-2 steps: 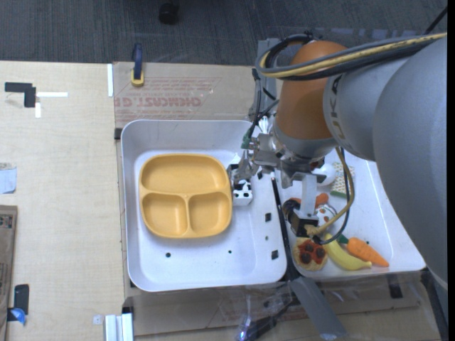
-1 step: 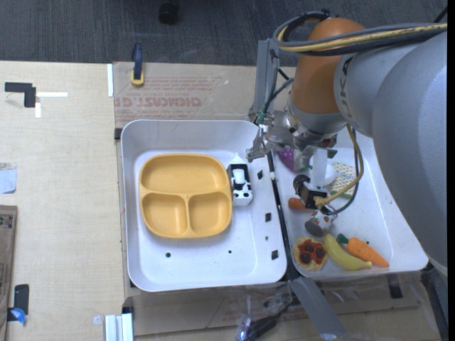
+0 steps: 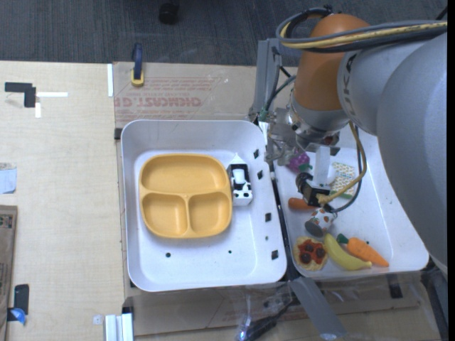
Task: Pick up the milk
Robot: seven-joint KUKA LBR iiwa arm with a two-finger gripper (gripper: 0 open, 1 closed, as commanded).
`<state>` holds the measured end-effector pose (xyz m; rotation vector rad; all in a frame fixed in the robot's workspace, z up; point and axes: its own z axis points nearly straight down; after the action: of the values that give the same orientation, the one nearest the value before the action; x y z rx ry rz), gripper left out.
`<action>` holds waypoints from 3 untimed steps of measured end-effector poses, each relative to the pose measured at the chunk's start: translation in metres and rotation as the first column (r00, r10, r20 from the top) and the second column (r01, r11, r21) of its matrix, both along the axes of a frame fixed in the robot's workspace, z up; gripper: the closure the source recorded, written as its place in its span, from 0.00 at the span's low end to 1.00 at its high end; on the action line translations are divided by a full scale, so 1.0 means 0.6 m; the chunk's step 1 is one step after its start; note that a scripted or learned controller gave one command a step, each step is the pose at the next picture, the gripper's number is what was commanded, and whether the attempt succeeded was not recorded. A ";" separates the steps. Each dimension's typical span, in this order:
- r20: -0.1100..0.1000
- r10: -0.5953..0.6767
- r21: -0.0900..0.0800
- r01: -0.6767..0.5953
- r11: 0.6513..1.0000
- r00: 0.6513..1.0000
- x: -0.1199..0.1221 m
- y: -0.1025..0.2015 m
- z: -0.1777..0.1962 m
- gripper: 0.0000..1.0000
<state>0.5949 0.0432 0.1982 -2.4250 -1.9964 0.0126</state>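
The milk [image 3: 240,184] is a small white carton with black cow patches. It lies in the left bin [image 3: 199,261], touching the right edge of a yellow divided plate [image 3: 186,194]. My gripper [image 3: 284,151] hangs over the left edge of the right bin [image 3: 398,226], just right of the wall between the two bins. It is a short way up and to the right of the milk, apart from it. The grey arm with its orange band [image 3: 328,55] covers the back of the right bin.
Toy food lies in the right bin: a purple piece [image 3: 301,163] beside the gripper, a small carrot [image 3: 298,204], a grey and white piece [image 3: 318,224], a pizza slice [image 3: 311,253], a banana [image 3: 346,255] and a carrot [image 3: 367,251].
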 end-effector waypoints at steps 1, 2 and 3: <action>0.000 0.000 0.000 0.000 1.000 1.000 0.000 0.000 0.000 0.00; 0.003 -0.011 0.002 0.011 1.000 1.000 0.035 0.080 -0.013 0.00; 0.005 -0.017 0.002 0.017 1.000 1.000 0.066 0.045 0.097 0.00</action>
<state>0.6345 0.0701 0.2564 -2.4434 -1.9767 0.0038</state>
